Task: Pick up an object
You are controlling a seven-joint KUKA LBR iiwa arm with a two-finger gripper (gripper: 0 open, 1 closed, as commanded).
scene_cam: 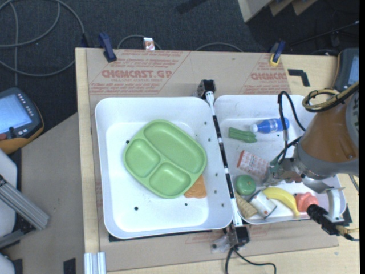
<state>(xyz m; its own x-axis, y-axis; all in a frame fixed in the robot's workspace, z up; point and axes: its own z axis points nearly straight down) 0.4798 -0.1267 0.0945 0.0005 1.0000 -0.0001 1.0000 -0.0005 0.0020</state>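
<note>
The right bin (228, 104) holds several small objects. A clear bottle with a blue cap (270, 125) and a green piece (242, 135) lie at the back. A red and white packet (251, 162) is in the middle. Towards the front are a green round lid (246, 184), a banana (281, 197), a white cylinder (262, 204), a tan bread-like piece (246, 208) and a pink-red toy (305, 200). My gripper (276, 172) is low over this bin, just right of the packet and above the banana. The wrist hides its tips.
The left bin (108, 153) bears a green divided plate (165, 158) with an orange flat piece (197, 190) poking out under its front right corner. A black rail (219, 147) runs between the bins. A black cable (283, 113) loops over the right bin's back.
</note>
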